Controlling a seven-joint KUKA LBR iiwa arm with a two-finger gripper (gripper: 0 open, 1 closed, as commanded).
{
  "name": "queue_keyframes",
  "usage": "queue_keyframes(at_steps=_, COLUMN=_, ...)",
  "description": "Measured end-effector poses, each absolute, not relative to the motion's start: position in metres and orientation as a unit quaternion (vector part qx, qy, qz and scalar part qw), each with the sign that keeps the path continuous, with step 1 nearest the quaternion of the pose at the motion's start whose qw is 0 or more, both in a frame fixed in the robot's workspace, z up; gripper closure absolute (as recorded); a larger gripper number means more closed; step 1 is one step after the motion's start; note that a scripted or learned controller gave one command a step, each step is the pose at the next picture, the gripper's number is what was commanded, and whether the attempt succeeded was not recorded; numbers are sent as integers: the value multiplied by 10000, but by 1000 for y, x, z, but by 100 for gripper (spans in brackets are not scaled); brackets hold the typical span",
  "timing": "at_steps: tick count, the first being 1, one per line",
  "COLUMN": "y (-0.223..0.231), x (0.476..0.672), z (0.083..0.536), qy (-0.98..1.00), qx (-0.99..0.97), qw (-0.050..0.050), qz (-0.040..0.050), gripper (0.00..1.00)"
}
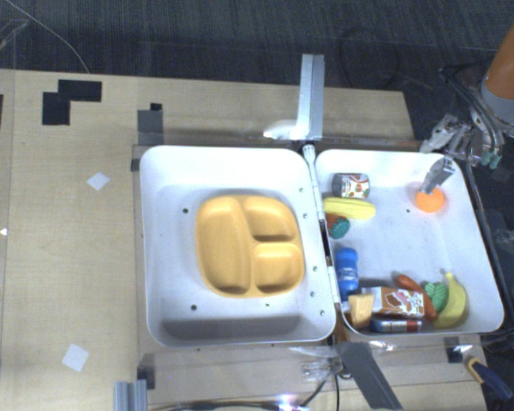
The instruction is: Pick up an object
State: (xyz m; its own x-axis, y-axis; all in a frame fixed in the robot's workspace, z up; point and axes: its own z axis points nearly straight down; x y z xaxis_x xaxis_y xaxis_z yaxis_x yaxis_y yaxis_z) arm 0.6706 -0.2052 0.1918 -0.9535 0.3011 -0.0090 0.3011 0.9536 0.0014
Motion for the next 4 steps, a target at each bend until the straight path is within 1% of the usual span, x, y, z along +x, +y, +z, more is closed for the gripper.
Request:
queue_keyframes(at_steps=1, y=-176, x=664, z=137, qy=9693, qx=2457, qw=43, qz=9, gripper=0)
queue_keyframes(at_steps=2, y=-160, x=656, z=108, qy=9186, qx=3952, qw=44, qz=14, gripper=0)
queue_keyframes(at_steps=3, y=-110, x=653, z=88, qy=9110, qx=4124, qw=46, qz=19, gripper=0)
queue_keyframes(at_steps=4, y=-161, x=633, z=106, qy=9747, qx=2233, qw=60, qz=0, gripper=0)
